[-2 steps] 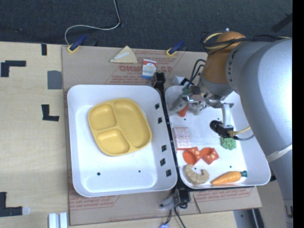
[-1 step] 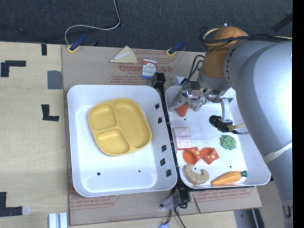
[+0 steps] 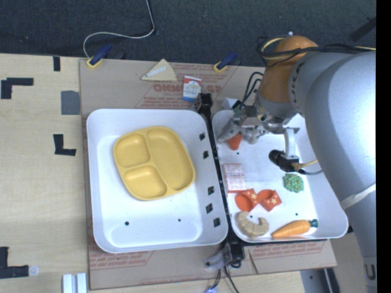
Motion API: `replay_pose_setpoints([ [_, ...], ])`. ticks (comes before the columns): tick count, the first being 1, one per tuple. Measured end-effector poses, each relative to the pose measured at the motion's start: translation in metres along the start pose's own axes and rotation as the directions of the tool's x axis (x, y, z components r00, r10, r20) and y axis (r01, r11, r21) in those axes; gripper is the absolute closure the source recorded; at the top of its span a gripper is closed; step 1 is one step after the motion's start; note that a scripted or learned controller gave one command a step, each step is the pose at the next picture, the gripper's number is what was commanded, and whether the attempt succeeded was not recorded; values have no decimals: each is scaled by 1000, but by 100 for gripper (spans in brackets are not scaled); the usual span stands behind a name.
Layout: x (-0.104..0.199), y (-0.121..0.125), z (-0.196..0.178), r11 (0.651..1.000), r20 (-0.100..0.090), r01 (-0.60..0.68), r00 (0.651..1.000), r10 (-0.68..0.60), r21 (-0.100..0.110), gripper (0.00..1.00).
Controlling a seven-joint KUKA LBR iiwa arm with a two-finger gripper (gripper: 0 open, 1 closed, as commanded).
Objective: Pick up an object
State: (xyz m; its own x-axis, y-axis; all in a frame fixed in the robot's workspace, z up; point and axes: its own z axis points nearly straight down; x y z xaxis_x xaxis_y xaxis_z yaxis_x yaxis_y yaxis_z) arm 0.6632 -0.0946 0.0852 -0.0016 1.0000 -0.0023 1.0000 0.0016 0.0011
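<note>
Brown cardboard (image 3: pixel 122 81) covers the bench beneath two white bins. In the left bin (image 3: pixel 104 224) lies a yellow divided plate (image 3: pixel 153 162). The gripper (image 3: pixel 235 133) hangs over the far left corner of the right bin (image 3: pixel 330 215), just above a small orange-red piece (image 3: pixel 234 142); whether it grips anything cannot be told. Nearer lie a pink card (image 3: pixel 234 177), red pieces (image 3: pixel 258 199), a green broccoli (image 3: pixel 294 182), a beige pastry (image 3: pixel 252 224) and a carrot (image 3: pixel 294 227).

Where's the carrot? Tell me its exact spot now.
The carrot lies in the right bin, near its front right corner, just right of the beige pastry-like piece and below the green broccoli.
</note>
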Motion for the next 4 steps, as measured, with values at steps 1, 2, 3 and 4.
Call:
replay_pose_setpoints([
  [1, -1, 4, 0, 1000, 1, 0, 1000, 0, 5, 0],
  [2, 1, -4, 0, 1000, 0, 0, 1000, 0, 0, 0],
  [3, -4, 5, 0, 1000, -2, 0, 1000, 0, 1, 0],
  [4, -2, 5, 0, 1000, 2, -1, 1000, 1, 2, 0],
])
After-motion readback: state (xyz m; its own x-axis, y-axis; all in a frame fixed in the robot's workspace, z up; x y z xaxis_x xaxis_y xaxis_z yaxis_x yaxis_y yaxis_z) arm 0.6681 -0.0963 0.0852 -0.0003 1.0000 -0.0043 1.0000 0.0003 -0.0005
